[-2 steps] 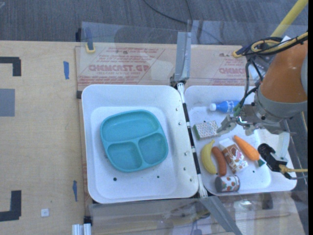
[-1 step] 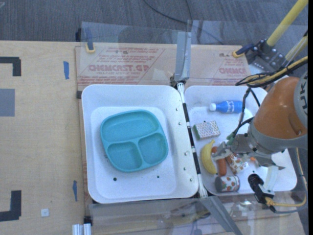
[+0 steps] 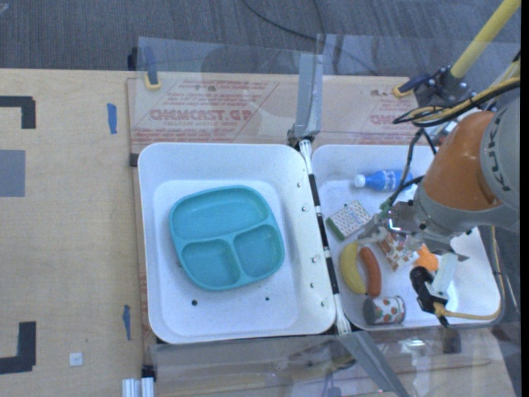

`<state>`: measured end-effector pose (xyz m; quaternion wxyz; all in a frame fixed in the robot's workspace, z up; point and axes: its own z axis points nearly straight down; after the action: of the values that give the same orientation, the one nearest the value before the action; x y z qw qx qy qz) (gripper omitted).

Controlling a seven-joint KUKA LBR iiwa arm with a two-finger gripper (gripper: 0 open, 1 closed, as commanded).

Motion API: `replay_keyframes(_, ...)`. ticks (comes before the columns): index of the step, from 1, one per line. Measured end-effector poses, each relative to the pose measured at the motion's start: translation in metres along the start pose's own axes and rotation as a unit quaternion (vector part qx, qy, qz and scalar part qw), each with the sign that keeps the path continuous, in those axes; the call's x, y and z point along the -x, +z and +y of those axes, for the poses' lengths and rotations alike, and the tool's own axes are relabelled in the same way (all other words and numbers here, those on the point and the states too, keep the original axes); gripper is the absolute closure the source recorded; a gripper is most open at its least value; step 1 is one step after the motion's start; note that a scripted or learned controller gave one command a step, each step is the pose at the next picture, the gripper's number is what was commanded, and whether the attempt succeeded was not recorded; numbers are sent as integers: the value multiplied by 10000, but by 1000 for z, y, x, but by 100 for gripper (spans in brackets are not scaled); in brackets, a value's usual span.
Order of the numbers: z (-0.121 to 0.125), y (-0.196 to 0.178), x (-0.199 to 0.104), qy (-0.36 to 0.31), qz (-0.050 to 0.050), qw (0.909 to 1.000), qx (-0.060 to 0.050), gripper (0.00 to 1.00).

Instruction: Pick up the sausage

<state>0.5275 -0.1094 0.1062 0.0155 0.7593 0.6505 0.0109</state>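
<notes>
Wooden desk carrying two white bins, the arm reaching into the right bin.
From above, the sausage lies beside a banana at the right bin's seven o'clock; the gripper hovers just at its two o'clock, finger state impossible to tell. A teal tray sits in the left bin.

Mounted high above the table, looking down at a slant. Far enough back to take in both white bins whole: left bin near centre, right bin toward 3 o'clock. Grey floor across 12 o'clock, near edge of the table at 6 o'clock. Arm reaching in from 3 o'clock, over the right bin.
</notes>
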Motion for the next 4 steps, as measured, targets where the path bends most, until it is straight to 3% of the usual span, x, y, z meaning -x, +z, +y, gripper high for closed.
replay_keyframes(1,-12,-1,-4,418,-17,9990,144,0)
replay_keyframes(2,-30,-1,-4,806,-11,9966,155,0)
replay_keyframes(4,-30,-1,-3,1574,22,9874,144,0)
